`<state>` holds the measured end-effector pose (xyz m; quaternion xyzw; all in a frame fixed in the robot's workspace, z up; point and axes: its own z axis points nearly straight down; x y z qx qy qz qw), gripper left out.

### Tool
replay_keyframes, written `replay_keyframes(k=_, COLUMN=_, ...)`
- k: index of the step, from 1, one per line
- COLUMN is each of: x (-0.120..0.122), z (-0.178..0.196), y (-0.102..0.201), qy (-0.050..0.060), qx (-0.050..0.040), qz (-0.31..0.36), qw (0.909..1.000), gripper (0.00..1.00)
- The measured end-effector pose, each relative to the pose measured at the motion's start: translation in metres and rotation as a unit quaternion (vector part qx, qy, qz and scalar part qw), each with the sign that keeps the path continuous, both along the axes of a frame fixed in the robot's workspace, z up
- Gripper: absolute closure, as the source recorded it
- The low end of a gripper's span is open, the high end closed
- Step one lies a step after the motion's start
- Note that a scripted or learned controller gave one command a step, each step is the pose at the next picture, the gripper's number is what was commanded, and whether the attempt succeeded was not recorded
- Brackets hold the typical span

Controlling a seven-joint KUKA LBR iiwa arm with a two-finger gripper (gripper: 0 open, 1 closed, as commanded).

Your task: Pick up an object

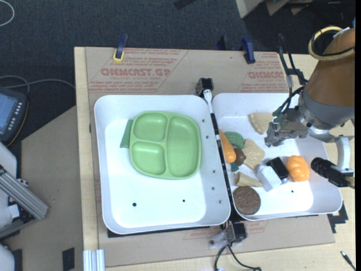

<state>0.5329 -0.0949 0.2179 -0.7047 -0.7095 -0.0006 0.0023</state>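
My gripper [276, 135] hangs over the middle of the right bin [316, 205], above bare white floor. Just to its left at the back lies a beige flat piece [258, 122]. In front of it sit a white and black block [272, 171] and an orange lump [298, 168]. Further left are a tan cracker [254, 151], an orange carrot-like piece [228, 147], a green piece [235, 137] and a dark brown bit [240, 157]. A tan wedge [247, 179] and a round brown cookie [246, 200] lie near the front. Nothing shows between the fingers.
The left bin [113, 202] holds a green divided plate [166, 144]. The wall between the two bins [217, 151] runs close to the carrot-like piece. Blue and yellow clamps [119, 48] grip the bench's far edge.
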Motion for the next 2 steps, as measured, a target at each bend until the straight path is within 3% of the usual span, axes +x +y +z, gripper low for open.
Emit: replay_keyframes(k=2, x=-0.039, z=-0.001, y=0.107, qy=0.001, qx=-0.0002, qz=0.000, qw=1.0000, gripper=1.00)
